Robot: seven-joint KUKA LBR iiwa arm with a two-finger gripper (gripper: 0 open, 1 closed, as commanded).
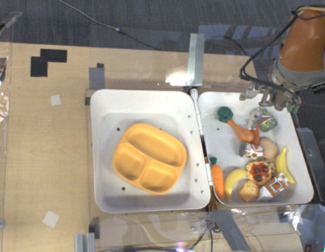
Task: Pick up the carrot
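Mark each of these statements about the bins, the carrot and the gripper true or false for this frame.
1. The carrot lies in the right bin, near its left wall. True.
2. The yellow divided tray sits in the right bin. False: it sits in the left bin.
3. The gripper holds the carrot. False: it hangs over the far end of the right bin, well apart from the carrot.
4. A banana lies near the right bin's right wall. True.
5. The carrot rests on the yellow tray. False: it lies on the right bin's floor beside other toy foods.
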